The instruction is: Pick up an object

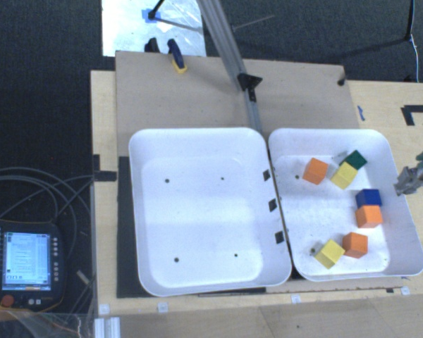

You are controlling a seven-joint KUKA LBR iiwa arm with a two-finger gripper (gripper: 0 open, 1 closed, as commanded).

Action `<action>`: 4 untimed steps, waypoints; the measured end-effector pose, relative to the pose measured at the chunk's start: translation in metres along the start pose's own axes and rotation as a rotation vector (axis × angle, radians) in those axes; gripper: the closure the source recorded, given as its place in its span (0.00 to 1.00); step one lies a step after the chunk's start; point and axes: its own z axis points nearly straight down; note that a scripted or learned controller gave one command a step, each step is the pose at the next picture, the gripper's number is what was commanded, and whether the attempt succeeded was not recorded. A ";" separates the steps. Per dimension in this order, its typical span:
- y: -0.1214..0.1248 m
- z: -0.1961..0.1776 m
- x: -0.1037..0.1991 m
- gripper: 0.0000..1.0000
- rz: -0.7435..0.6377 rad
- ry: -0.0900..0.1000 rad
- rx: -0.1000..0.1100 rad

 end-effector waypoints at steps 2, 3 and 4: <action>-0.001 0.009 0.106 1.00 -0.005 0.005 0.006; -0.006 0.003 0.161 1.00 -0.006 0.006 0.006; 0.001 0.013 0.222 1.00 -0.006 0.006 0.007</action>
